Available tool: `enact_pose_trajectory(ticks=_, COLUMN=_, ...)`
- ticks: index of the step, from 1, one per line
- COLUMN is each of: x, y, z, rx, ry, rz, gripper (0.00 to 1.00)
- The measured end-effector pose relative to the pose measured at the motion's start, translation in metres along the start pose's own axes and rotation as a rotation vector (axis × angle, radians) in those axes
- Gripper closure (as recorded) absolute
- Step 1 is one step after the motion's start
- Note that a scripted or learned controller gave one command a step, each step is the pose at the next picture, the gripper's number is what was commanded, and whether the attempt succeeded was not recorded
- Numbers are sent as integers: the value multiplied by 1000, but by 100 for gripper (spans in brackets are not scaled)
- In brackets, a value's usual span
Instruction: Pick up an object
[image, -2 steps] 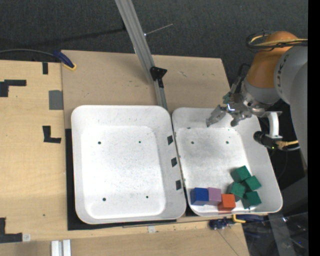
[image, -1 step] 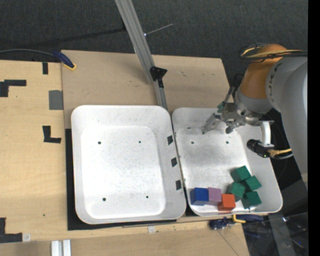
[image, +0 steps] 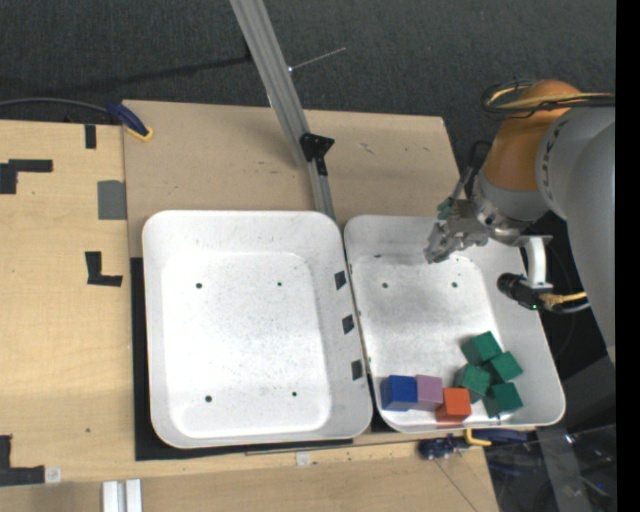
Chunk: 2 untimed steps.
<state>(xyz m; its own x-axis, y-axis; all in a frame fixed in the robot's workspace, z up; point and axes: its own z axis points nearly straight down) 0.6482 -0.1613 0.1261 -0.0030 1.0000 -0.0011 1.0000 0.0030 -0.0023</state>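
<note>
In the right bin (image: 420, 310), several small blocks lie along the near edge: a blue block (image: 400, 390), a lilac block (image: 429, 390), an orange block (image: 456, 402) and a cluster of green blocks (image: 490, 372). My gripper (image: 441, 246) hangs over the far edge of the right bin, well away from the blocks. Nothing shows between its fingertips.
The left bin (image: 245, 325) sits beside the right one. A slanted metal pole (image: 285, 90) rises from between the bins at the back. A black cable and fitting (image: 528, 288) hang off the arm beside the right bin's right rim.
</note>
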Motion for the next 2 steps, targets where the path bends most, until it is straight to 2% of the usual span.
enact_pose_trajectory(ticks=2, x=19, y=1, z=-97, rx=-7, ry=1, rz=0, gripper=100)
